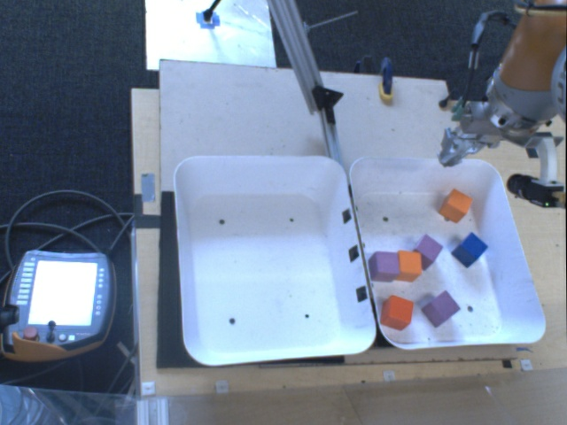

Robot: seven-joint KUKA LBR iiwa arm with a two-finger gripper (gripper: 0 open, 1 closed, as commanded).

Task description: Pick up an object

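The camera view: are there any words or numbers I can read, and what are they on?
None can be read.
The control pendant has a bright screen, but it is washed out white.
Its buttons are too small to read.
The blocks, like the blue block, and the white bins carry no writing.

Both white bins, left bin (pixel 190 264) and right bin (pixel 518 273), look like smooth moulded plastic with a soft sheen; the seven small blocks in the right one, e.g. orange block (pixel 455 205), blue block (pixel 469 249), purple block (pixel 440 308), read as matt, flat-coloured, possibly foam or painted wood, can't tell which. Bench top (pixel 257 104) is pale, lightly speckled board with raw wood-coloured edges, sitting over dark, rough-textured carpet (pixel 71 69). Slanted pole (pixel 297 47) is brushed grey metal, gripper (pixel 452 153) bare silvery metal, arm's orange band (pixel 536 47) smooth with a satin gloss, teach pendant (pixel 58 304) grey plastic with a glossy bright screen.
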